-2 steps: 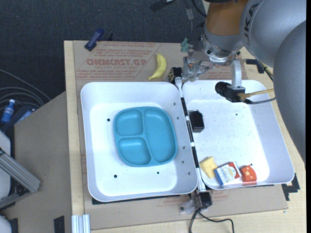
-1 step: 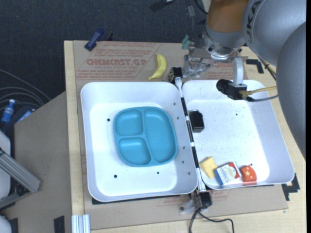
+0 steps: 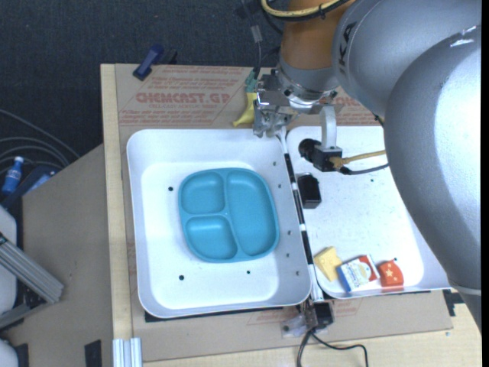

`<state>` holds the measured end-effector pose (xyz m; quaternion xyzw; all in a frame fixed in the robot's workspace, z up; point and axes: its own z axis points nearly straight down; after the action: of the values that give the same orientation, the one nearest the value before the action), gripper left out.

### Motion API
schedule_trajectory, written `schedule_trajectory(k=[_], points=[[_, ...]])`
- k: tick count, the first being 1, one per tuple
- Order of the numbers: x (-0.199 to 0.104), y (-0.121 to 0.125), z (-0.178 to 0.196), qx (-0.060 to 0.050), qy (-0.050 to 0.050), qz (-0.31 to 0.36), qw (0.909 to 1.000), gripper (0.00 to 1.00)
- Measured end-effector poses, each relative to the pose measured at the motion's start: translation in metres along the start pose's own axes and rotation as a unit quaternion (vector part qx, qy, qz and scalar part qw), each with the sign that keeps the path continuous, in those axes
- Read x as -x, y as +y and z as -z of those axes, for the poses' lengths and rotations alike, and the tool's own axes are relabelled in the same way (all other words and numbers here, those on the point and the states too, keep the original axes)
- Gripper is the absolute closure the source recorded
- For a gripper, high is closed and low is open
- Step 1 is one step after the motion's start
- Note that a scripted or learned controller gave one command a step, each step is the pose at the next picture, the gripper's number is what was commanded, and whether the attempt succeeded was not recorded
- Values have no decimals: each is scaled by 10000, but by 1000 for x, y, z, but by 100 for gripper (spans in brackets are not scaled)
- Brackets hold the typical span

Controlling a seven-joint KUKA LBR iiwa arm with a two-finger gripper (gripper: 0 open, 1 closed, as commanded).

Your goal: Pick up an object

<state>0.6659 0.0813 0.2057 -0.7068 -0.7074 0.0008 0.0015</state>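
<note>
Jaws' state unclear; gripper hangs over smooth white bins, glossy blue divided plate, cardboard printed "CHEMCAST".

The divided plate looks like smooth turquoise plastic with a soft sheen. The bin under it is smooth white plastic, faintly glossy, as is the speckled bin just right of the plate. Behind the plate, the surface is matt tan board with red print. The arm is satin grey metal, its orange band glossy.
</note>
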Motion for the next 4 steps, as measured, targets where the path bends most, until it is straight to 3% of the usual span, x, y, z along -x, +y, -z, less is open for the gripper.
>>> schedule_trajectory(k=[4], points=[[-2,2,42,27,13,7,10000,100]])
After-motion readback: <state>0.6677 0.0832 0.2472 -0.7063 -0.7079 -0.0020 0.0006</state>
